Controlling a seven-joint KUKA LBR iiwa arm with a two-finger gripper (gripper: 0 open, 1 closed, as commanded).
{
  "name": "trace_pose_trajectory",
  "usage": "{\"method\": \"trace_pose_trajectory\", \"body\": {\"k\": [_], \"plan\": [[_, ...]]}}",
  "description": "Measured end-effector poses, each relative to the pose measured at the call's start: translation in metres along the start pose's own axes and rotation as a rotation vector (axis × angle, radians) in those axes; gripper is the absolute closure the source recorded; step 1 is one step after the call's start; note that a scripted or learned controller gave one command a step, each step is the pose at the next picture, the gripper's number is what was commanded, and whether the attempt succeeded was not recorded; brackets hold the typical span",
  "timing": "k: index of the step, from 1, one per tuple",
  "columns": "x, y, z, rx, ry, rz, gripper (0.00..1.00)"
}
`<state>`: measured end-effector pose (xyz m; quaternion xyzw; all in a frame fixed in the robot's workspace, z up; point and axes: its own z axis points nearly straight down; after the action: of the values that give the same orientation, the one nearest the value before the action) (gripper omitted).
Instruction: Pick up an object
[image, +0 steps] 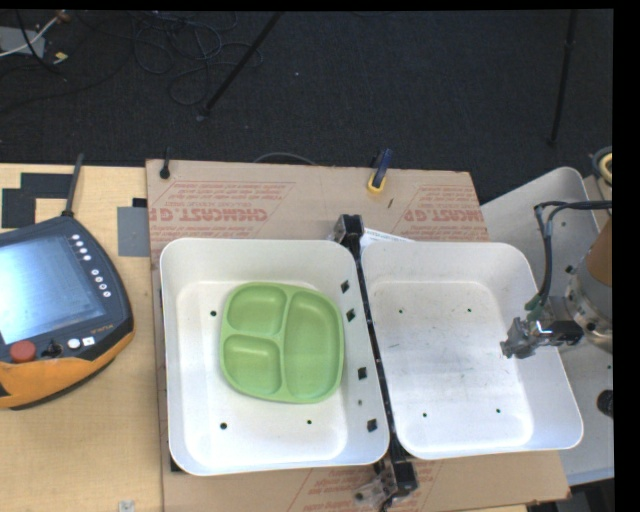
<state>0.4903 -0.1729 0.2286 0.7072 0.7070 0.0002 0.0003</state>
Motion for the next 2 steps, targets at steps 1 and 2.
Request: {"method": "trace_pose_trajectory", "body": {"k": [1,2], "plan": [[0.053,0.015,-0.009,0.001,0.003,-0.005,1.00],[0.100,0.040,-0.002,0.003,0.002,-0.005,1.00]]}}
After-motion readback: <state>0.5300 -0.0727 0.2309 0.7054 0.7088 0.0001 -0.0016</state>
